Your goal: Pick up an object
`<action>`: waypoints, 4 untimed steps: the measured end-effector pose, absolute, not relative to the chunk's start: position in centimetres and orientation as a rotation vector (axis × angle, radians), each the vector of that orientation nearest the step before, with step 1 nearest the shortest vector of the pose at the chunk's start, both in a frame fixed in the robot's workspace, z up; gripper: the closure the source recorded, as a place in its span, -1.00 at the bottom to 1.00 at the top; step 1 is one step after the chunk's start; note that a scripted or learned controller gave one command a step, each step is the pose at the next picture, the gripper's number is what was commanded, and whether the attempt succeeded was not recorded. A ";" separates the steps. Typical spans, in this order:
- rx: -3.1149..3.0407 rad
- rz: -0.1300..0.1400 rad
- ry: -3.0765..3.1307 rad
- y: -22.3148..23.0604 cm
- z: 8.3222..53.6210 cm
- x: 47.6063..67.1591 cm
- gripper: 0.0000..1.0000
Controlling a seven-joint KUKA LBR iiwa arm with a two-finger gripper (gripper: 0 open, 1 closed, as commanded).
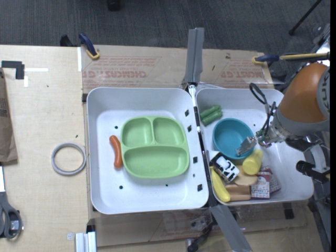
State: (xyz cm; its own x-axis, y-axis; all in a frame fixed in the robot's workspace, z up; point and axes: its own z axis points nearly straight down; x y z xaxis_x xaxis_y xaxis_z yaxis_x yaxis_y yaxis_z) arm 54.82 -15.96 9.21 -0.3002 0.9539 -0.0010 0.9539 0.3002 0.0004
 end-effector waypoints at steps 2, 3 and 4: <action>1.535 0.001 2.738 -10.8 11.1 53.8 -1.00; 1.894 0.005 2.495 -10.6 9.4 48.0 -1.00; 2.021 -0.001 2.404 -15.2 11.2 47.8 -1.00</action>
